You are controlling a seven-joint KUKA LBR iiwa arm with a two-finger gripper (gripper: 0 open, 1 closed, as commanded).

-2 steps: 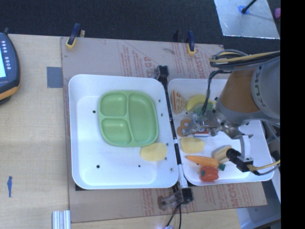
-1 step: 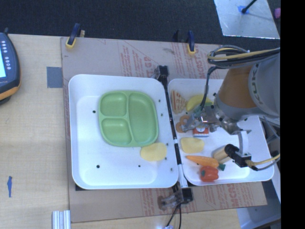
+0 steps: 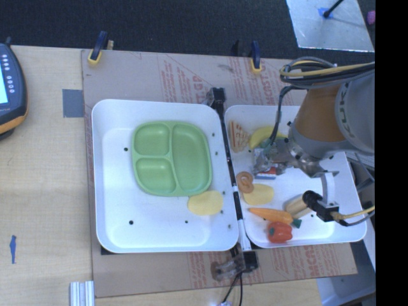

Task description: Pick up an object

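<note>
Arm (image 3: 331,116) over right bin (image 3: 344,234), claw (image 3: 271,161) low among toy food by yellow piece (image 3: 262,136), grip state cannot tell, green plate (image 3: 172,158) in left bin (image 3: 115,222)

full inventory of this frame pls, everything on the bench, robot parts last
left bin: 1, white, left half of the board
right bin: 1, white, beside it on the right
divided plate: 1, green, three compartments, in left bin
flat yellow piece: 1, left bin, just off the plate's lower right corner
sandwich-like wedge: 1, tan, right bin top left
yellow item: 1, right bin top, partly under the arm
ring: 1, orange, right bin left edge
pale yellow piece: 1, below the ring
carrot: 1, orange, right bin bottom
red item: 1, below the carrot
clamps: 2, blue and yellow, board's top edge
pendant: 1, dark, far left
arm: 1, grey, orange band, over right bin
gripper: 1, low in right bin
</note>
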